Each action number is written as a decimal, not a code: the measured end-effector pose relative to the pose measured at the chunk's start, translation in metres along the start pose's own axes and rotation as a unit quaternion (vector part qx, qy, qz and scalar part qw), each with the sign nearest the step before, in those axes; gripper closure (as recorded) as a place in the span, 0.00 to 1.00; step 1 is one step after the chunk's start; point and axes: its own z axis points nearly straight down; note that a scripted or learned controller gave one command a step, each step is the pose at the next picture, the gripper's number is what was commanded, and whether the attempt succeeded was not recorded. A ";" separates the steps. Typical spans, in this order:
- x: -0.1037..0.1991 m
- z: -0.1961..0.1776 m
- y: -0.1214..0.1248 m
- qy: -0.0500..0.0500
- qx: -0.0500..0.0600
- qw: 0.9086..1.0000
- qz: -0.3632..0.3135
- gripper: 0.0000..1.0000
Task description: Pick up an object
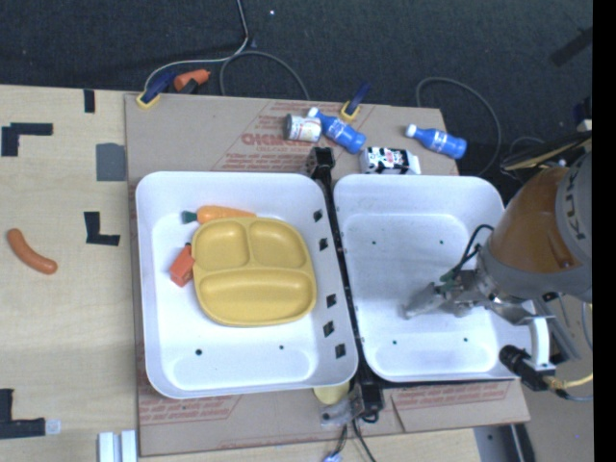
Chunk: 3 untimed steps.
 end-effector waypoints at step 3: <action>0.030 -0.004 0.084 0.000 0.002 1.000 -0.002 0.00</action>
